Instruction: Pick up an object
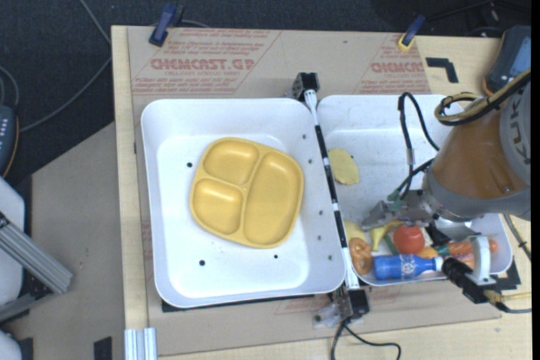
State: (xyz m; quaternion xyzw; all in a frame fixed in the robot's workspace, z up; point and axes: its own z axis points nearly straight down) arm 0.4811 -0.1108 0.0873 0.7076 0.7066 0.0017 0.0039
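Observation:
The arm reaches in from the right, its orange band over the right bin [371, 118]. My gripper [403, 213] hangs low over the pile of small toys at that bin's front. Just below it lie a red round toy [409, 239], a blue bottle [403, 267], an orange slice-shaped piece [360, 251] and an orange and white piece [469, 249]. A pale yellow flat piece [343, 167] lies alone nearer the bin's middle. The arm's body hides the fingers, and I see nothing held between them.
The left bin [164, 206] holds a yellow divided plate [246, 191]. A black bar [327, 181] runs between the two bins. Black cables [411, 131] loop over the right bin's back. Clamps sit at the bench's far edge.

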